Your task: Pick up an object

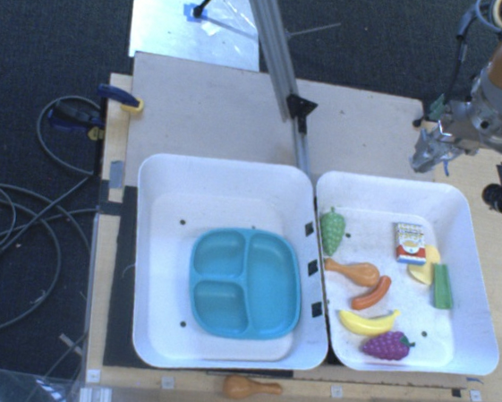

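Camera view is showing our gripper [429, 157] hanging above the right bin's [483, 258] far rim; we cannot tell how its jaws are standing. We are judging the sausage [371, 293] in mid-bin, its long axis slanting near-left to far-right, best gripped across its width.

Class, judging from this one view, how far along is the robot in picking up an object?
Nothing looks picked yet. The gripper hangs above the bench just beyond the right bin's far rim, with nothing visibly in it. The toys lie in that bin: banana, grapes, sausage, small carton. Left to do: descend, grasp one, lift.
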